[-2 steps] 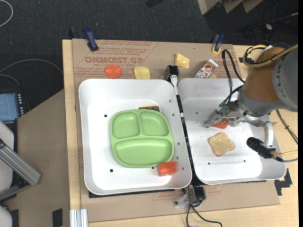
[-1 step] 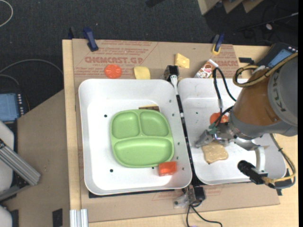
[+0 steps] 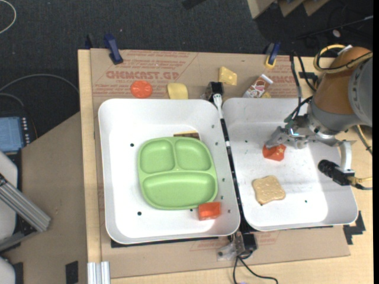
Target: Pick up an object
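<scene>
In the right bin (image 3: 314, 212) a small red object (image 3: 274, 152) lies near the middle. My gripper (image 3: 285, 137) hangs just above and to the right of it, close to its top edge, and the red object is not visibly held. A tan slice of toast (image 3: 268, 190) lies flat nearer the front of the same bin. The grey arm with its orange band (image 3: 337, 90) reaches in from the right.
The left bin (image 3: 118, 158) holds a green divided plate (image 3: 176, 171), an orange block (image 3: 209, 210) at its front edge and a brown piece (image 3: 186, 136) behind it. Behind the bins lie an orange disc (image 3: 141, 89), yellow pieces (image 3: 177, 91) and a small packet (image 3: 257, 87).
</scene>
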